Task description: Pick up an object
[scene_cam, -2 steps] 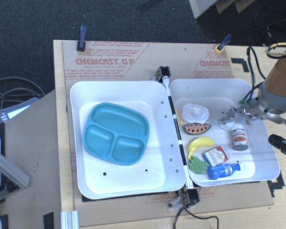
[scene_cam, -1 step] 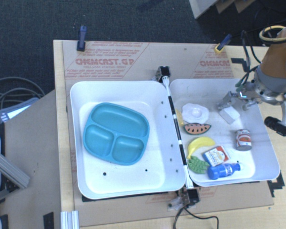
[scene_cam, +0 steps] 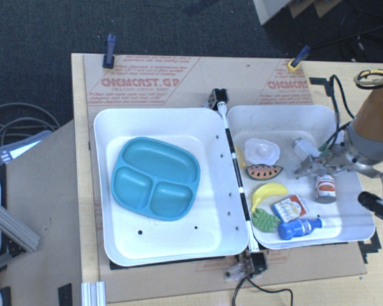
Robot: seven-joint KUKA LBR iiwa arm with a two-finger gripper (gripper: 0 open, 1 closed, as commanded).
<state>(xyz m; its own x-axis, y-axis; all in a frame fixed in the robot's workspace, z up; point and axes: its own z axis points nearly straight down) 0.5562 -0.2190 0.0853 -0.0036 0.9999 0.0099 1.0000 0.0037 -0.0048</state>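
Note:
The right bin [scene_cam: 287, 116] holds several small objects. A white cup [scene_cam: 262, 150] lies near its left wall, with a watermelon slice [scene_cam: 265, 171] and a yellow banana [scene_cam: 269, 192] below it. Toward the front lie a green toy [scene_cam: 264, 220], an orange-and-white box [scene_cam: 288, 208] and a blue bottle [scene_cam: 300, 228]. A small jar with a red label [scene_cam: 325, 188] stands at the right. My gripper [scene_cam: 311, 165] is low in this bin, just up and left of the jar and below a grey piece [scene_cam: 302, 147]. Nothing is visibly held.
The left bin [scene_cam: 115, 234] carries a blue divided plate [scene_cam: 156, 178]. The grey arm with its orange band [scene_cam: 372, 121] comes in over the right bin's right wall. Cables [scene_cam: 335, 94] run along the bench at the back right. Cardboard lies under both bins.

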